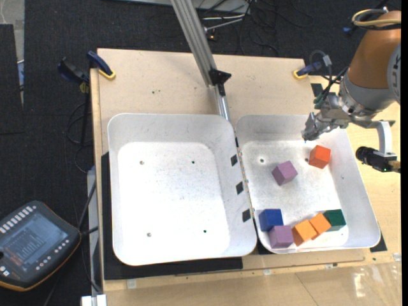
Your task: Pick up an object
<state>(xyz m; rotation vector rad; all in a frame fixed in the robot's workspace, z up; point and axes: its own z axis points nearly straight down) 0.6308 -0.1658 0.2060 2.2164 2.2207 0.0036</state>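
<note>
Arm: we see the arm [373,62] reach in from the right, its orange band above the grey wrist, bent down over the far right part of the right bin.
Gripper: our gripper [312,132] hangs low over the back of the right bin [357,190], just above and left of the orange cube; we see nothing between its tips.
Fingers: we cannot tell whether they stand apart or together; they are too small and dark against the wrist.
Orange cube: the orange cube [319,156] lies alone near the bin's back right, just beside the gripper and, as far as we can see, apart from it.
Purple cube: a purple cube [284,172] sits near the middle of the right bin, left of the orange one.
Front row: along the front edge we count a blue cube [271,219], a second purple cube [280,236], an orange block [312,227] and a green cube [335,219], packed close together.
Left bin: the left bin [127,171] lies beside the right one, their rims touching.
Bench: both bins rest on the bench [159,75].
Pendant: a pendant [32,244] lies at the lower left, off the bench.
</note>
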